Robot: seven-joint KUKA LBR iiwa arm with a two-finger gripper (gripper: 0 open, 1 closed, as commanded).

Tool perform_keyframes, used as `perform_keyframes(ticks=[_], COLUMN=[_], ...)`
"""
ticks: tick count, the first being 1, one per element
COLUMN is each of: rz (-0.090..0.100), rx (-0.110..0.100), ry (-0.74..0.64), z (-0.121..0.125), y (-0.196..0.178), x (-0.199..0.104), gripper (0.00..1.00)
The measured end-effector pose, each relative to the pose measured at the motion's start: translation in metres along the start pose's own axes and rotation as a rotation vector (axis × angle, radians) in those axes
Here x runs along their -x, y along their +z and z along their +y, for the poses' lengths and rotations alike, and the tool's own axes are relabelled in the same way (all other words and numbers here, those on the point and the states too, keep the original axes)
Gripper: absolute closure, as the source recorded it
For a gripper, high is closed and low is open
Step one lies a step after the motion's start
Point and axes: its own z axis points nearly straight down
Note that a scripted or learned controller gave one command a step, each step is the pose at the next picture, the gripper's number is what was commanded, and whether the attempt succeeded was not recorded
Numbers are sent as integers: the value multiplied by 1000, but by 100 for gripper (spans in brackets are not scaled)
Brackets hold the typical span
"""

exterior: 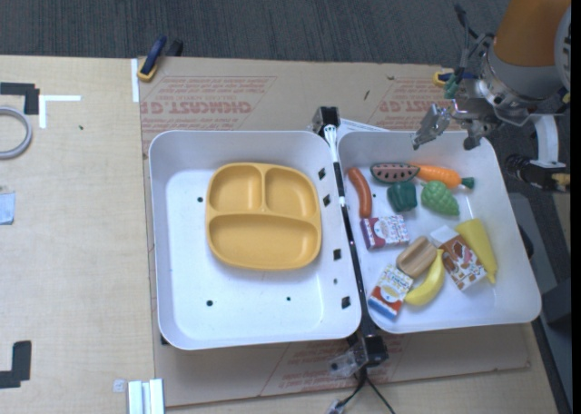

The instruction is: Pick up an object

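The right bin [508,308] holds several toy foods: a red sausage [361,192], a watermelon slice [393,171], a carrot [442,175], a dark green pepper [402,195], a light green piece [439,198], a yellow wedge [479,247], a banana [427,284], a bread piece [417,256] and small cartons [388,231]. My gripper [451,130] hangs above the bin's far edge, up and right of the carrot. Its fingers [428,131] are spread apart with nothing between them.
The left bin [172,221] carries a yellow divided plate [264,217]. A blue and yellow clip [152,55] lies on the cardboard behind the bins. The arm's orange band [537,4] sits at the upper right corner.
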Motion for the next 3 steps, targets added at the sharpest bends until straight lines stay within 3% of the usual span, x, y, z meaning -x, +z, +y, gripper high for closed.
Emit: perform_keyframes(ticks=[1, 2, 3], rz=[0, 1, 7], rx=[0, 0, -2], ry=[74, 22, 160], z=[-3, 7, -74], y=[95, 150, 150], x=[69, 49, 81], gripper=[0, 0, 0])
